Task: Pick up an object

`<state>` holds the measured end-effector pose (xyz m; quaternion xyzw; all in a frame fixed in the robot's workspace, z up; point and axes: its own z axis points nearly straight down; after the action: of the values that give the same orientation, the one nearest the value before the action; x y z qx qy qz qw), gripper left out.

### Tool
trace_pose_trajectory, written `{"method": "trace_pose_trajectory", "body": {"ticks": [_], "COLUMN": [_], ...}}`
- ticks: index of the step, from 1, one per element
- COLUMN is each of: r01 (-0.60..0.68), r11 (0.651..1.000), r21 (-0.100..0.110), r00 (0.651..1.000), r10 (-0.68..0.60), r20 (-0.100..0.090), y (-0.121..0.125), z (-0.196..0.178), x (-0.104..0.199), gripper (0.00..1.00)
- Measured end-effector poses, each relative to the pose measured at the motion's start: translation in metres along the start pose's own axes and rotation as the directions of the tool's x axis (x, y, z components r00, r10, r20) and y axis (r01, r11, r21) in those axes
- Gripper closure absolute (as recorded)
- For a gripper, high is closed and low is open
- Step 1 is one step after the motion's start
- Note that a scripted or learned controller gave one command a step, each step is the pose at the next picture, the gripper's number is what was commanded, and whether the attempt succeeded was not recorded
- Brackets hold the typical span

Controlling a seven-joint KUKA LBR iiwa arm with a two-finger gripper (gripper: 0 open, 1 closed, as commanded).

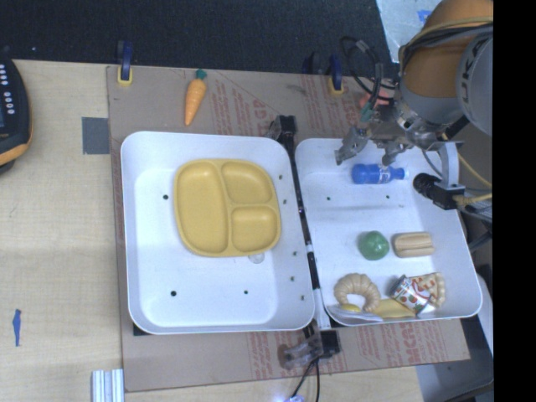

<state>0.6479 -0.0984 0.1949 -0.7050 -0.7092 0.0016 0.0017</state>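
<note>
Hovering open-fingered at the far end of the right bin (469, 249), the pincer (369, 152) has the blue bottle (376, 174) just below it, long axis running sideways across the bin.

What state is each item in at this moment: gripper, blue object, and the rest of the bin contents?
gripper: open, fingers spread over the right bin's far end, holding nothing
blue bottle: lying on its side, just below the fingers
green ball: resting loose
bread roll: lying flat
croissant: lying by the near wall
yellow divided plate: upright, in the left bin
toy carrot: lying outside the bins
</note>
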Motion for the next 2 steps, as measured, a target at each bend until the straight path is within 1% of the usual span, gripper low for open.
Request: {"method": "trace_pose_trajectory", "body": {"ticks": [1,2], "r01": [-0.004,-0.006], "r11": [1.0,1.0], "r21": [0.012,0.004], "r00": [1.0,1.0], "r10": [0.004,0.006], "r20": [-0.001,0.0], "y": [-0.065,-0.121], "z": [0.1,0.094], "x": [-0.024,-0.064], "gripper": [0.0,0.0]}}
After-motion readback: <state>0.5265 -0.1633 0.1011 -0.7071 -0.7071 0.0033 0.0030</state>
